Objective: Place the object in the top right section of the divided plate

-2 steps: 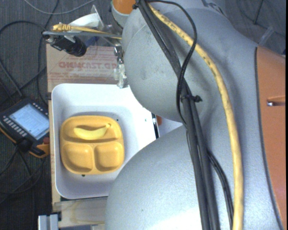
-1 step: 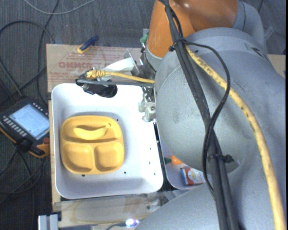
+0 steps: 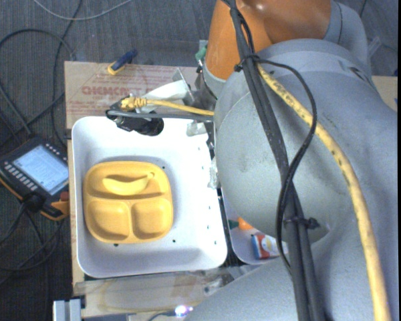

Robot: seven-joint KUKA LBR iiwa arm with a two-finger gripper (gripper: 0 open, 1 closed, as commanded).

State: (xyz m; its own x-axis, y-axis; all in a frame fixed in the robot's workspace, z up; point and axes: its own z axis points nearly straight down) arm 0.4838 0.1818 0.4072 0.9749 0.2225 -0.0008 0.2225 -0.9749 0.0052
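Observation:
A yellow divided plate (image 3: pixel 128 200) lies in the left white bin (image 3: pixel 187 246), with one long section at the far side and two smaller ones at the near side. A yellow banana-shaped object (image 3: pixel 130 178) rests in the long far section, hard to pick out against the plate. The grey arm (image 3: pixel 301 152) with its orange band (image 3: pixel 267 19) looms over the right side and covers most of the right bin (image 3: pixel 244 249).
A black fitting with a yellow cable (image 3: pixel 142 120) hangs over the left bin's far rim. Small orange and blue items (image 3: pixel 257 243) peek out in the right bin under the arm. A teach pendant (image 3: pixel 33 171) and cables lie on the floor at left.

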